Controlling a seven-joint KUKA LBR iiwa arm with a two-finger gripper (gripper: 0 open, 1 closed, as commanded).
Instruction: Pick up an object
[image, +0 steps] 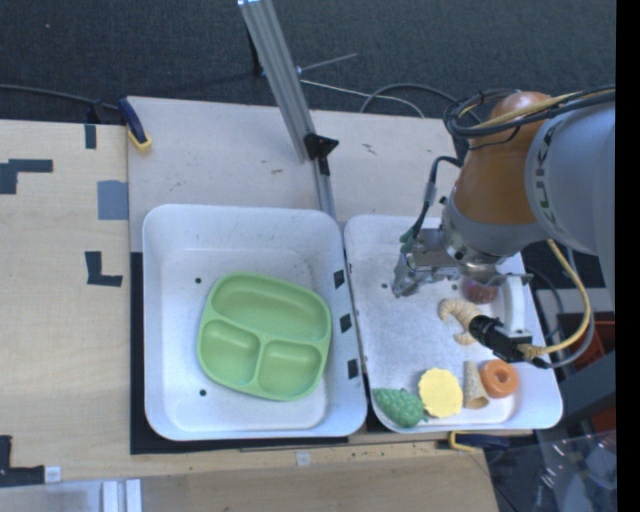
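The grey two-finger gripper (405, 283) hung over the right-hand shallow white bin (400, 345), whether parted or closed I couldn't tell. Reaching phase, apparently: the round yellow toy (440, 392) sat at that bin's near edge; descent needed.

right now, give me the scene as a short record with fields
left bin: holds green tray, three compartments
right bin: broccoli, yellow disc, donut along near edge; tan piece mid-right
gripper: over right bin's far part, nothing seen between its fingers
arm: reaches in from the right
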